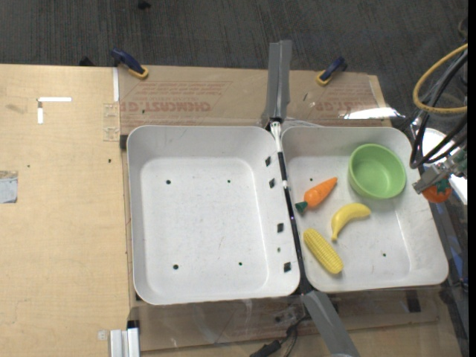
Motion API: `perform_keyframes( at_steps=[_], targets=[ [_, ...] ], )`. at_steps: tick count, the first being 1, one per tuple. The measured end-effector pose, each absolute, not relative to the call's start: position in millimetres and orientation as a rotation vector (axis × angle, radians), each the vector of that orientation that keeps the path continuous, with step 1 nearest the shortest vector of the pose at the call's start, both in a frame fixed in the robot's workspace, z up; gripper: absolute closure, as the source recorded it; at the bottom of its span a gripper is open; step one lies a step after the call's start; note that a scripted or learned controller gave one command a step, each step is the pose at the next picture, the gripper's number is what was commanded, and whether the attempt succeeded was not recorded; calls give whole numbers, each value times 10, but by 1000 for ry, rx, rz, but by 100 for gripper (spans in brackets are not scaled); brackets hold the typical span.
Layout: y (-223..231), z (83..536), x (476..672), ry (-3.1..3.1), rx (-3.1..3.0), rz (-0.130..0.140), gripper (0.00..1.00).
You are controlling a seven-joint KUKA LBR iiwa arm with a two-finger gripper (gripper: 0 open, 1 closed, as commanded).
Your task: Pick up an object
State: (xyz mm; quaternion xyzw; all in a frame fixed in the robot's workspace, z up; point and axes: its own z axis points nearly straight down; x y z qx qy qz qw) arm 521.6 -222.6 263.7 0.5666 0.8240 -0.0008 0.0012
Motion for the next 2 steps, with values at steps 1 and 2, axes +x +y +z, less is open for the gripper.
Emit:
perform_keyframes(
  at_steps=[1,2],
  targets=[
    [-2226,2637,5216,2587,1779,-2,0],
    [-2181,1015,4812,2423,2005,6,0]
  ],
)
